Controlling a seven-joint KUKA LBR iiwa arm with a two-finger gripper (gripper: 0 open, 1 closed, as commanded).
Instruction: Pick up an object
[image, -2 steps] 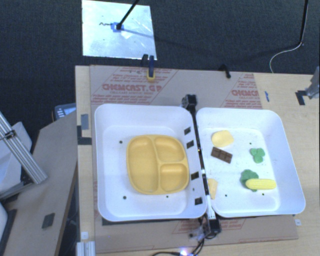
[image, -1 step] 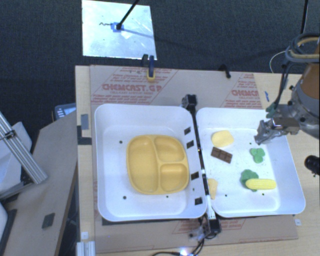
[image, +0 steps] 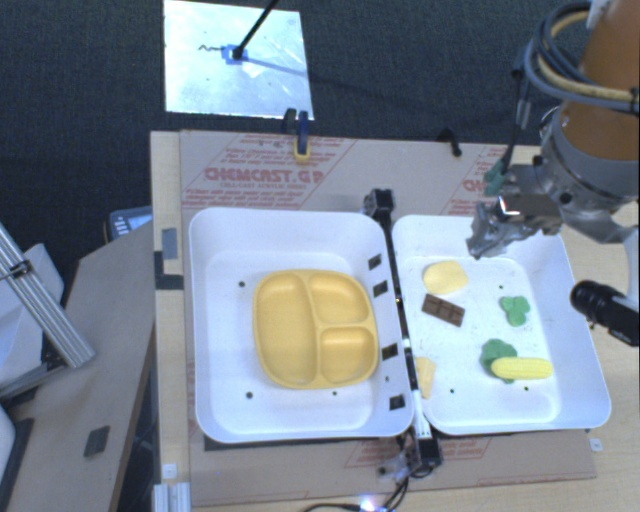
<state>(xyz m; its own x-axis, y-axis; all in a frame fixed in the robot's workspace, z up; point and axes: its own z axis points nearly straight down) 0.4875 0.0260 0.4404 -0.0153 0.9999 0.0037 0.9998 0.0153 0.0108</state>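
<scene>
— Jaws first: can you see how they stand?
— Not well. The gripper (image: 487, 240) hangs over the far edge of the right bin (image: 575, 300), pointing down. Its tips look close together, but they are dark and blurry, so I cannot tell if they are open or closed. I see nothing between them.
— What is in that bin?
— A round yellow chip (image: 445, 277) lies just below the gripper, near it but not touching. Next to that is a brown chocolate bar (image: 443, 310). Its long side runs from upper left to lower right.
— And the corn?
— The corn cob (image: 521, 369) lies flat near the front right of the bin. Its long side goes almost straight left to right. A green leafy piece (image: 497, 351) touches its left end. Another small green piece (image: 515, 309) sits apart, higher up. A pale yellow wedge (image: 425, 377) lies against the bin's left wall.
— And the other bin?
— The left bin (image: 215, 300) holds a yellow tray (image: 312, 327) with three sections.
</scene>
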